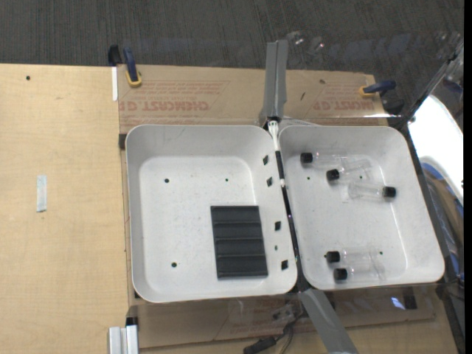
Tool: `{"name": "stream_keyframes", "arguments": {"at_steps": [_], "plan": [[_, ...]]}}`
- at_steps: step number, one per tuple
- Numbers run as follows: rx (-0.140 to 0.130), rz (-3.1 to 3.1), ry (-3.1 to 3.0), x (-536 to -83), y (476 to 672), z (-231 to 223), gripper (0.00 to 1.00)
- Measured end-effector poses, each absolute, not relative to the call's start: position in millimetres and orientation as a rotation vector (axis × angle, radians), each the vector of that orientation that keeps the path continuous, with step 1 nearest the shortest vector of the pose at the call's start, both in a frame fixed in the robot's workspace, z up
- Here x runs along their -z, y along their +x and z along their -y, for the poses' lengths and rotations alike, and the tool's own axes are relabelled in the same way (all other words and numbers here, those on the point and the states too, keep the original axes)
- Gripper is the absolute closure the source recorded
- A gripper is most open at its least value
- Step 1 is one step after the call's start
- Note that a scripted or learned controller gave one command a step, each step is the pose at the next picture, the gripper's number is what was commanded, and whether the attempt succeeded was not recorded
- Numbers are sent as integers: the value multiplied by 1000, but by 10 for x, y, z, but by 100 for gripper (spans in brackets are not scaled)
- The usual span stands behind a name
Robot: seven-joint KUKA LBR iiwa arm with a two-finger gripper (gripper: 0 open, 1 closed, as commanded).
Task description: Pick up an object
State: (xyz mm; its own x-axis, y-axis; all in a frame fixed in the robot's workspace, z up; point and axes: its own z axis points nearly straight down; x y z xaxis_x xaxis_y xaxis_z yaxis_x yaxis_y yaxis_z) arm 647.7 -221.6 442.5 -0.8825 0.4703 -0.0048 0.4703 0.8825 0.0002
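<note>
A black ribbed rectangular block (240, 240) lies flat in the left bin (133, 198), toward its front right. Several small clear vials with black caps lie in the right bin (417, 175). One vial (307, 157) lies near the back left, another (343, 174) just right of it, and a third (372, 192) points right with its cap at the far end. Two more lie side by side at the front, one (346, 257) behind the other (354, 273). The clear bodies are hard to make out against the white floor.
The bins rest on brown cardboard (192, 98) held by clamps at the back left (131, 72) and back right (376, 88). A grey bar (275, 80) rises behind the seam between the bins. Bare wooden bench (59, 257) with a small white strip (41, 194) lies to the left.
</note>
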Motion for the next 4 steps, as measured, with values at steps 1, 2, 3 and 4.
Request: {"name": "stream_keyframes", "arguments": {"at_steps": [1, 2, 3, 4], "plan": [[1, -3041, 779, -4419, 6388, 2211, 100], [2, -3075, 617, -4428, 6422, 2212, 100], [1, -3085, 568, -4424, 6504, 2211, 100], [1, -3105, 466, -4416, 6483, 2210, 100]]}}
